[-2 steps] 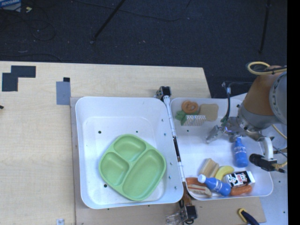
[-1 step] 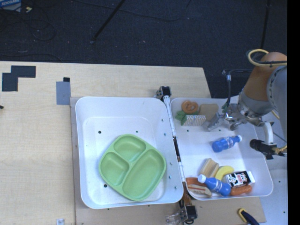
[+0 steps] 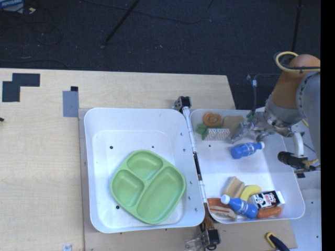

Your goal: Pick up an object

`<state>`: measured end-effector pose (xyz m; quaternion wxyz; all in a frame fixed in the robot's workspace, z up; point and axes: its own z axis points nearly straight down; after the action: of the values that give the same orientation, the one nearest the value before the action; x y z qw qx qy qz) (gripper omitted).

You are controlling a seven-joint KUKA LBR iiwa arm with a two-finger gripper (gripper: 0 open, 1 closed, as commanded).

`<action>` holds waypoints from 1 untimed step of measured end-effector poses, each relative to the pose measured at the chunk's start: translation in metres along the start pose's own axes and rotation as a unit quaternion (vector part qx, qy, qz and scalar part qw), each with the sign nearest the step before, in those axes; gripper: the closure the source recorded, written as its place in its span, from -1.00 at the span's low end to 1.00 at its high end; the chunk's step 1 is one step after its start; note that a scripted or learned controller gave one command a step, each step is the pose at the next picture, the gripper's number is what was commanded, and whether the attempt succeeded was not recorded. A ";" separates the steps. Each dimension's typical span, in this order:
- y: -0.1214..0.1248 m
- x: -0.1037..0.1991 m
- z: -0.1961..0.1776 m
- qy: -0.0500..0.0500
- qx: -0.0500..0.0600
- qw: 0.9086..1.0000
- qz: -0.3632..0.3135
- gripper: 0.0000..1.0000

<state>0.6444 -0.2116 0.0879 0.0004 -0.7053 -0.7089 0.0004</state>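
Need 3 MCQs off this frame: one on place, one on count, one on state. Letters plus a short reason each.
1. Where is the green plate?
A. left bin
B. right bin
C. on the bench

2. How many blue bottles are in the right bin?
A. one
B. two
C. three

3. How do the blue bottles lie?
A. upright
B. on their sides
C. stacked

Answers:
1 A: the plate lies on the left bin floor.
2 B: one near the gripper, one at the near edge.
3 B: both lie flat, apart.

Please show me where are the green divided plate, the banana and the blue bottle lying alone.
green divided plate [image 3: 148, 186]: camera view, centre ridge.
banana [image 3: 250, 192]: camera view, yellow middle.
blue bottle [image 3: 245, 150]: camera view, its body.
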 end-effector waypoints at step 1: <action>0.000 0.031 0.000 0.000 0.001 1.000 0.001 -1.00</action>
<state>0.6438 -0.1804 0.0876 0.0012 -0.7062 -0.7080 0.0006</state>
